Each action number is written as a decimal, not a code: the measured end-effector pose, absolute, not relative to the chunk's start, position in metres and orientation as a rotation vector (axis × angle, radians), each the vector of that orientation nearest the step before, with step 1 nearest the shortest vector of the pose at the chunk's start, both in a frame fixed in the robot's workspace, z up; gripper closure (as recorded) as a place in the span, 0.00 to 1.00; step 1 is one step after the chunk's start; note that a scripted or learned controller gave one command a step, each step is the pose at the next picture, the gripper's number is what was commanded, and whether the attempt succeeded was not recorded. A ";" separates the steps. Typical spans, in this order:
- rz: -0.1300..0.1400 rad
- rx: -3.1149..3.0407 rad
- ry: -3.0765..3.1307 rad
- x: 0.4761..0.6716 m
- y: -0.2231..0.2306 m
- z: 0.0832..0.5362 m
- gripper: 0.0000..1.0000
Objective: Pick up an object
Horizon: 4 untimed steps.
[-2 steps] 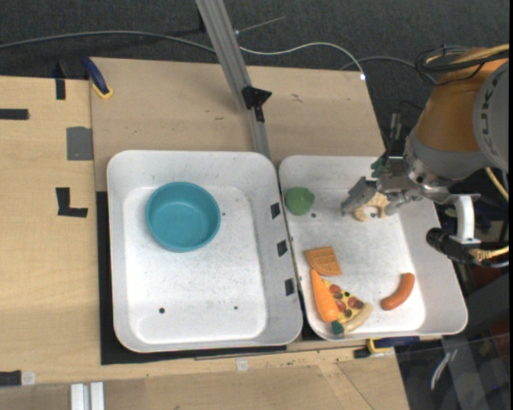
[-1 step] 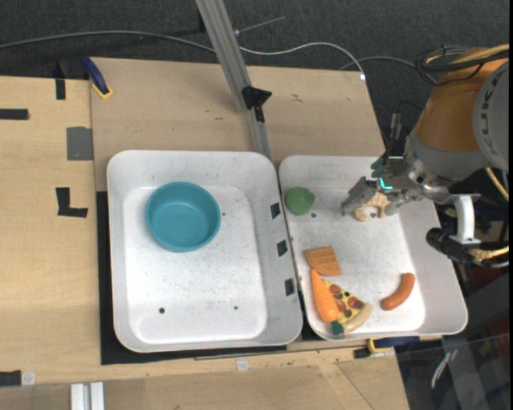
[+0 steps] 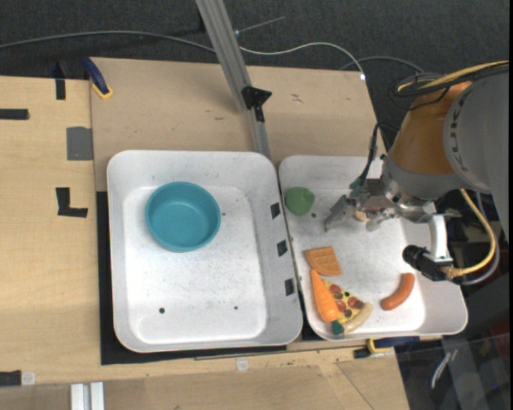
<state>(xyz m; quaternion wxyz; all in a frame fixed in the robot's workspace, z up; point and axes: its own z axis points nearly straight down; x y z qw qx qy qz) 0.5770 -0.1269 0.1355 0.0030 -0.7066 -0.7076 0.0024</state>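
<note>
My gripper [image 3: 346,212] hangs open and empty; the ball [image 3: 300,200] lies at nine o'clock, so I'd straddle it squarely before closing.

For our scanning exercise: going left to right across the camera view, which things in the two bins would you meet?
Blue bowl → green ball → cracker → gripper → sausage.

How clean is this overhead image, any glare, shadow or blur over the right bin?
Camera view: even, soft lighting, no harsh glare on the right bin; the gripper casts only faint shadow; the image is slightly soft overall, yet the green ball, cracker and sausage read clearly.
</note>
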 end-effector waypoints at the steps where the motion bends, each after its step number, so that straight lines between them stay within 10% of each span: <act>1: 0.003 -2.220 -2.224 0.577 -0.127 0.087 0.00; 2: 0.001 -2.218 -2.224 0.577 -0.126 0.099 1.00; 4: -0.004 -2.223 -2.226 0.582 -0.127 0.203 1.00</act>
